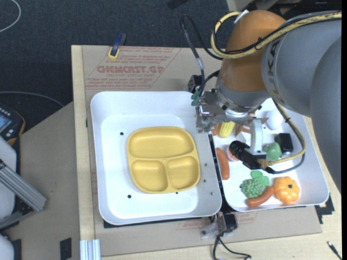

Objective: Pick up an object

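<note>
**Camera view**

1. Step in hand: approach. The tool hangs low over the far left corner of the right bin, close to the wall that divides it from the left bin. No object is seen in its grasp. Whether the tool is apart or together cannot be told; the wrist body hides it.
2. Candidate objects all lie in the right bin. The corn cob lies just beside the tool and is judged the likeliest target. The orange sausage lies along the dividing wall, nearer the camera. The broccoli and the orange pepper sit near the front edge, touching or almost touching.
3. Next move: a short shift toward the corn cob, then a straight descent and closure. Confirm the grasp before lifting.
4. Edges: the dividing wall and the far wall of the right bin both stand close to the tool. A descent here risks striking a rim.
5. Open room: the left bin carries a yellow divided plate with bare white floor around it. The counter beyond the bins is bare board.
</note>
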Robot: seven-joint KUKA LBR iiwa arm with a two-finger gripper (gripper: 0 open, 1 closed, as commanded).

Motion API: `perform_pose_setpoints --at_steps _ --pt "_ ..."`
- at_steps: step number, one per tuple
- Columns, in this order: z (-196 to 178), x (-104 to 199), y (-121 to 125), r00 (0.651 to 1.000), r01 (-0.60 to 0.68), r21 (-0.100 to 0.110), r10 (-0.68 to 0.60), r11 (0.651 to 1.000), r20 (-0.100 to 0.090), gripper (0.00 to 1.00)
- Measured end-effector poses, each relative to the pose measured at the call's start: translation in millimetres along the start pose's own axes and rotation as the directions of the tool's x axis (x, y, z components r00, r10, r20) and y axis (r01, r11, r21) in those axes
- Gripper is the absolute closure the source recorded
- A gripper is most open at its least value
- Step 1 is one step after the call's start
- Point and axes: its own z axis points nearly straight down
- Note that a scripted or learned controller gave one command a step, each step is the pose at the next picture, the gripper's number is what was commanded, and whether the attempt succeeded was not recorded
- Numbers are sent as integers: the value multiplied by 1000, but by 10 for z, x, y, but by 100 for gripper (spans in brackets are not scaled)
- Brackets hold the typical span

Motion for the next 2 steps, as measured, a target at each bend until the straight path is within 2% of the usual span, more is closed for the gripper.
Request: perform_pose_setpoints --at_steps 1,2 --pt "134 133 19 1000 -3 6 3 1000 1 100" --pt "-1 65 -40 1000 -6 1 6 1000 1 100"
